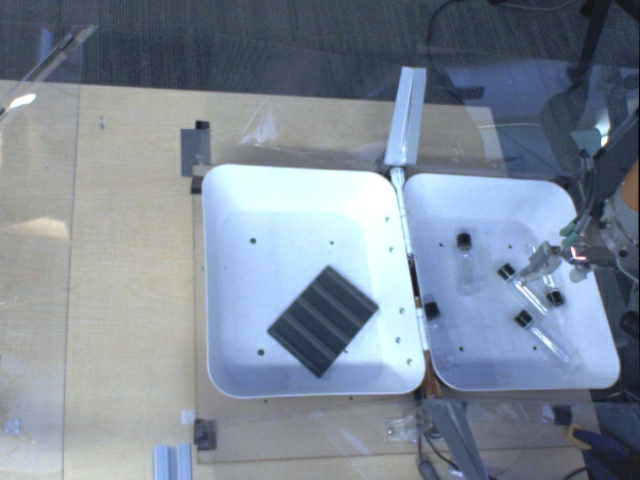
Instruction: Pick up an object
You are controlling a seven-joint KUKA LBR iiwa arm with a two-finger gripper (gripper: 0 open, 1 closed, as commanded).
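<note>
Wooden bench (100, 298) bearing two white bins (300, 193), grey floor (250, 18) behind.

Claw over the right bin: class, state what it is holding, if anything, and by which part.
It cannot be told. The claw sits low in the right bin among the clear tubes, but the view is too small to show a grip.

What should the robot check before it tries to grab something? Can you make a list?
1. Gripper over the right bin: ok.
2. Things near it to grab: ok, clear tubes with black caps lie just below it.
3. Anything between its fingers already: cannot tell, too small and blurred.
4. Tubes apart enough to take one: cannot tell, several lie close together.
5. Dark ribbed slab in the left bin, out of the way: ok.
</note>
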